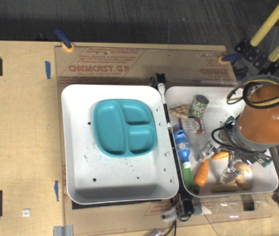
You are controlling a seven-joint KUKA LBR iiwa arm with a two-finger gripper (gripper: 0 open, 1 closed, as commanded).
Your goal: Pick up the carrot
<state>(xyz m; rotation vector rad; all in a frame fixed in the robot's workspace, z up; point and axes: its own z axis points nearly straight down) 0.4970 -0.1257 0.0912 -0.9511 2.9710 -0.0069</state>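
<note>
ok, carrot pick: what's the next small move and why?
Probably shift the end effector toward the left bin and lower it. The carrot lies tilted in the right bin, just to the camera's left of the end effector, with nothing visibly between its fingers. A green-capped bottle beside the carrot leaves little room.

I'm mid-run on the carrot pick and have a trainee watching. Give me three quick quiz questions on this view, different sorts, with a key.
1. True or false: the carrot lies in the same bin as the teal divided plate.
2. Multiple choice: the gripper is over A) the left bin, B) the right bin, C) the cardboard behind the bins.
3. Fill in: just left of the carrot, along the right bin's left wall, lie a blue bottle and a ______ marker-like item.

Key
1. False: the carrot is in the right bin, the plate in the left.
2. B
3. green
</note>
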